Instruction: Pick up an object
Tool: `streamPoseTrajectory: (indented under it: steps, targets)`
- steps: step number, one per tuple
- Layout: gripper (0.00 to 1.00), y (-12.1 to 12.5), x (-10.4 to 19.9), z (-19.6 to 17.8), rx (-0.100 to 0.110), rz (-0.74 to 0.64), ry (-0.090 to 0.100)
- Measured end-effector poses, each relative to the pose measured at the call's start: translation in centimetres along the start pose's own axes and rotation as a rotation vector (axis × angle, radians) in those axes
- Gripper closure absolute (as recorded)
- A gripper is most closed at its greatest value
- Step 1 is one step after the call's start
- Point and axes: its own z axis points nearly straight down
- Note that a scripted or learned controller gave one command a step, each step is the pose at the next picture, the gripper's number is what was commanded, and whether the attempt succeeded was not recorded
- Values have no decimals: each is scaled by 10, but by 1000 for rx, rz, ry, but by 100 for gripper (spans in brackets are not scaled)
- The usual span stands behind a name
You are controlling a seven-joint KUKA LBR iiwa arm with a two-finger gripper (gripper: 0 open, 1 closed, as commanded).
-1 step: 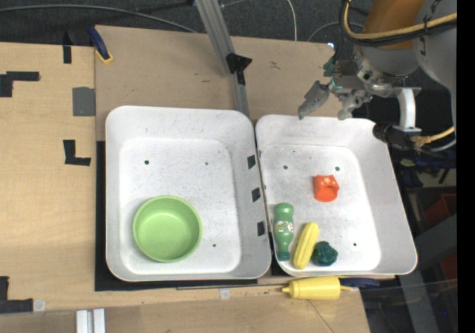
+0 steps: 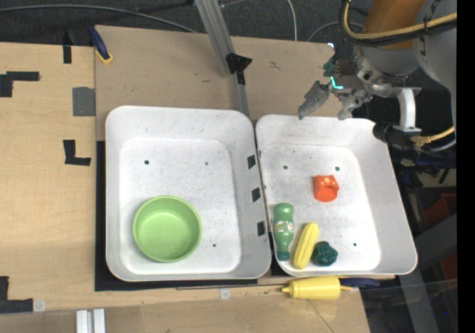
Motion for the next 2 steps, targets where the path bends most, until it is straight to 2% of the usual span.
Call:
streamPoseTrajectory:
  steps: [1,2]
  targets:
    - [0,2,9,59,6,1,-1]
    - [0,-6,1,115,7,2,-1]
